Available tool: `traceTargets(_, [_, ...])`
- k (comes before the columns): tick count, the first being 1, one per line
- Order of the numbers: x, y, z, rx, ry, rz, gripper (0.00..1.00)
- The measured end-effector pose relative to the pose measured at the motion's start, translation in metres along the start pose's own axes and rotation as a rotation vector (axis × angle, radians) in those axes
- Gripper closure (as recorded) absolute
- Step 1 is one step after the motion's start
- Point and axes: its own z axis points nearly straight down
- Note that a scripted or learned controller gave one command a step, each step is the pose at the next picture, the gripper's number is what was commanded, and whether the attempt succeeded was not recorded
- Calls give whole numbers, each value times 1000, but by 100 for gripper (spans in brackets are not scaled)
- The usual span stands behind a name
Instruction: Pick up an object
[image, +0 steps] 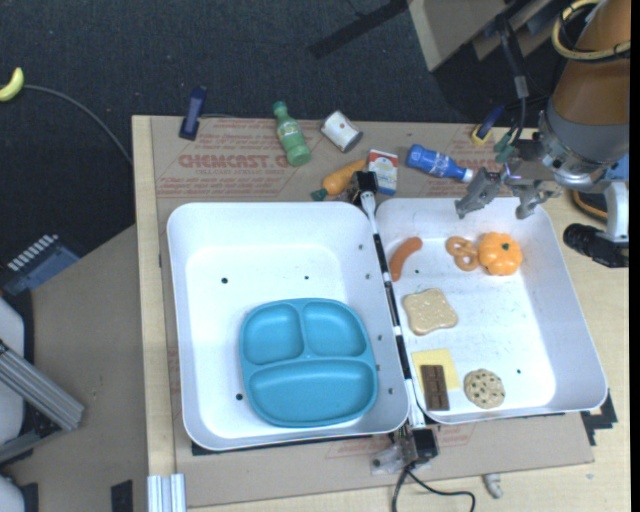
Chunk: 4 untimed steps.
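1. We saw the likeliest things to pick lying in the right bin (570, 330): a small orange pumpkin (500, 254) with a green stem, touching a tan pretzel (462, 251) on its left.
2. Further left in that bin lay a curved orange sausage (403, 256), close to the divider between the bins.
3. Below these we noted a pale slice of toast (430, 311), then a yellow square (434, 366) partly covered by a brown chocolate bar (433, 386), and a round cookie (484, 387) beside it.
4. The hand (503, 193) hung over the far rim of the right bin, above the pumpkin and apart from it; its two fingers stood spread wide with nothing between them.
5. The left bin (200, 300) held a blue divided plate (308, 361) with three compartments.
6. Beyond the bins, on the cardboard covering the worktop (150, 300), we saw a green bottle (292, 134), a blue bottle (436, 162), a small white can (341, 130) and a dark blue marker (192, 113).
7. A small carton (381, 170) and an orange item (340, 181) sat behind the divider; we could not make out what the orange item was.
8. The arm (590, 90) was cut off by the top-right edge.
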Motion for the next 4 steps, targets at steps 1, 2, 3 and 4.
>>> traceTargets(1, [-37, -19, 40, 1, -1, 1, 0])
traceTargets(2, [-94, -24, 158, 2, 1, 0, 0])
traceTargets(3, [-72, 31, 165, 10, -1, -1, 0])
traceTargets(4, [-72, 33, 154, 3, -2, -2, 100])
